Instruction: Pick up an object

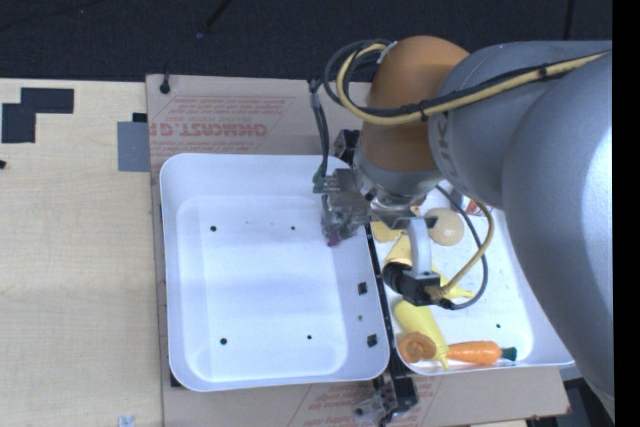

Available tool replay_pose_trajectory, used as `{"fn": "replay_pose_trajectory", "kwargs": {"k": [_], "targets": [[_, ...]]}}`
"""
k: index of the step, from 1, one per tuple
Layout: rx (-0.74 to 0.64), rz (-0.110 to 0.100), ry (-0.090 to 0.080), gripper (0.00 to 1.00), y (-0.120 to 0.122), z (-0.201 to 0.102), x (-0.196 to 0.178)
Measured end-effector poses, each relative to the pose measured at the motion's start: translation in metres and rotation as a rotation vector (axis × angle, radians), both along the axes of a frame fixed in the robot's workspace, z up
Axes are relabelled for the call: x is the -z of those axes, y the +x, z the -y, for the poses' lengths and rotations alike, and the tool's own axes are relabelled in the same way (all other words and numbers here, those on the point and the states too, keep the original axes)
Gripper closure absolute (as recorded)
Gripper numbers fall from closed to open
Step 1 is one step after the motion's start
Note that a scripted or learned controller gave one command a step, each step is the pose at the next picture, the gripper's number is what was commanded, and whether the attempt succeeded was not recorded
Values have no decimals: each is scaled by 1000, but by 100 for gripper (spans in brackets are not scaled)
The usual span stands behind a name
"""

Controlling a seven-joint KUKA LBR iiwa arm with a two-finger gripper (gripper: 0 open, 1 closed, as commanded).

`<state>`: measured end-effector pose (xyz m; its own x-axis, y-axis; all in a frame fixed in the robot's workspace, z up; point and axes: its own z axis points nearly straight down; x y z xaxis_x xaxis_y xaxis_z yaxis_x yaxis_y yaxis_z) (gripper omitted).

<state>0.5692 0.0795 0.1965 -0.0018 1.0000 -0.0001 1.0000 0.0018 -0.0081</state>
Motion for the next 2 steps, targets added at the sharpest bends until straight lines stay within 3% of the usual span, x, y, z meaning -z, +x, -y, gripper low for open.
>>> {"fn": "replay_pose_trajectory", "kwargs": {"k": [1, 2], "targets": [[-1, 12, 2, 100, 50, -40, -37], [-5, 10, 2, 100, 75, -117, -57]]}}
